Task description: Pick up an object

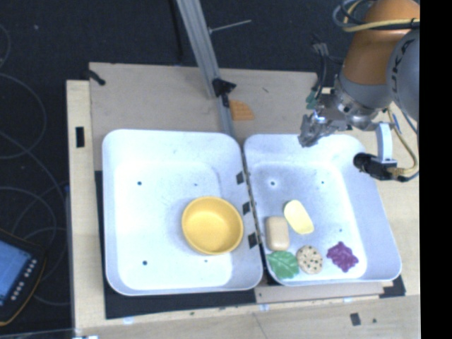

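Reading outward from the candidate objects, I find five small items grouped at the near end of the right bin (pixel 367 210): a pale yellow piece (pixel 299 217), a tan block (pixel 277 233) touching it, a green piece (pixel 283 263), a speckled cookie (pixel 309 259) and a purple cluster (pixel 342 256). A yellow bowl (pixel 212 225) rests in the left bin (pixel 141 161). The gripper (pixel 308 134) hangs over the right bin's far rim, well apart from every item; I cannot tell how far its tips are parted, and nothing is between them. I judge descent, grasp and lift all outstanding.
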Controlling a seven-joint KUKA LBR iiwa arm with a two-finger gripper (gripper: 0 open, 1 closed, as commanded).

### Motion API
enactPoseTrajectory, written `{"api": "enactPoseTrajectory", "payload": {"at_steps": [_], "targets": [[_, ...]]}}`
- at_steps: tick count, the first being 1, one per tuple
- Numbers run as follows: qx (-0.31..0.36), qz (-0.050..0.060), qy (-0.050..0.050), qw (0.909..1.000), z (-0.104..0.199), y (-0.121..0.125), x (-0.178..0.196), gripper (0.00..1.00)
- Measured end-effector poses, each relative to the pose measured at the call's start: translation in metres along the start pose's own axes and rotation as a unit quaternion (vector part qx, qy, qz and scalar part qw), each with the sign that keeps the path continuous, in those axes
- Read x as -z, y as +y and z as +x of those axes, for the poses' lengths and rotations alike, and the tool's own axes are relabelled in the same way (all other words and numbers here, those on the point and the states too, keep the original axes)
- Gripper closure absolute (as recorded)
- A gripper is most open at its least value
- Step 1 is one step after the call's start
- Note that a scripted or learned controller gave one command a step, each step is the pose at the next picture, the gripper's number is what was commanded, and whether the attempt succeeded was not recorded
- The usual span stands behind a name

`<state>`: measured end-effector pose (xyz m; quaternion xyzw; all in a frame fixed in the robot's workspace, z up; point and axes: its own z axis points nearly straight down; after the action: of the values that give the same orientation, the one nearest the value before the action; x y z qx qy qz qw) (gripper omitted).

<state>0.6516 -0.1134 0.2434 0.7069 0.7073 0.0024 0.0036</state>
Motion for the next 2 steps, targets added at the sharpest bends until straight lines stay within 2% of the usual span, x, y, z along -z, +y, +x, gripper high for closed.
{"api": "enactPoseTrajectory", "payload": {"at_steps": [1,2], "targets": [[0.001,0.003,0.001,1.0000,-0.001,0.001,0.007,1.00],[0.003,0.004,0.001,1.0000,0.055,-0.002,0.017,1.00]]}}
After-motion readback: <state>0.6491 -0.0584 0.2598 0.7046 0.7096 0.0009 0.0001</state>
